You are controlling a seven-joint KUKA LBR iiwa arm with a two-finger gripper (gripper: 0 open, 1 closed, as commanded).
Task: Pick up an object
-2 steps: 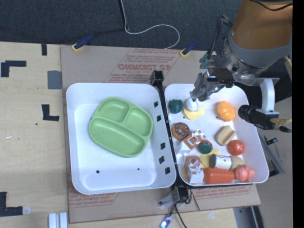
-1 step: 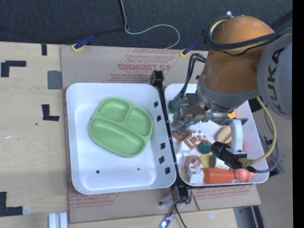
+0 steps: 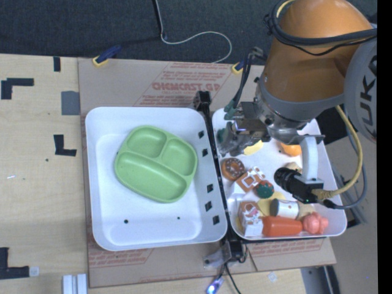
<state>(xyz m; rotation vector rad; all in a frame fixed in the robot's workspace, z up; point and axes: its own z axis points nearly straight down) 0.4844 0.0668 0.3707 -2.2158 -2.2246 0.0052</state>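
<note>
The tray (image 3: 156,163) was light green, both bins (image 3: 98,164) were white, the carrot (image 3: 283,226) was orange, and the pig (image 3: 314,223) was pink.

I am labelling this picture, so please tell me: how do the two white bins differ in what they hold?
The left bin holds one large green divided plate; the right bin holds many small toys, among them an orange carrot-like piece. The arm reaches over the right bin, not the left bin. Both are shallow and white.
</note>
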